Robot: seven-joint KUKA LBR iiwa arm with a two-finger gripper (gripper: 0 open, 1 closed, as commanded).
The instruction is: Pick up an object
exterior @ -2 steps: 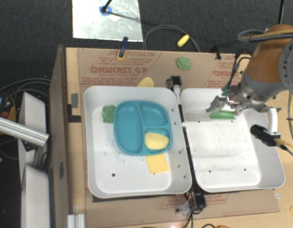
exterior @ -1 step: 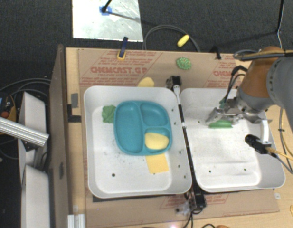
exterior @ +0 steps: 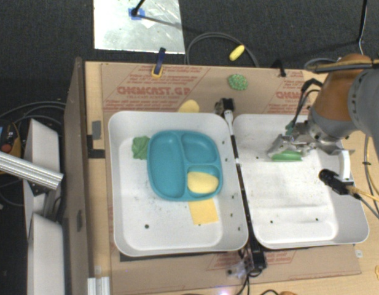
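Both white bins look like smooth, slightly glossy plastic, the right one speckled with dark grit. The teal divided plate is smooth matt plastic. The tabletop is bare brown cardboard with red print. At twelve o'clock lies a crinkled, shiny foil sheet on dark rough carpet.

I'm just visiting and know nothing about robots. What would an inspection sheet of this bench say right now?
Surface: left bin and right bin, side by side on a cardboard sheet.
Job's things: teal divided plate with a yellow piece in one compartment; yellow slice and green leafy piece beside the plate; green object in the right bin.
Clutter: green ball and yellow lump on the cardboard.
Grippers: gripper low over the green object; grasp unclear.
Cables: black cables behind the bench.
Surroundings: dark floor, a shiny sheet.
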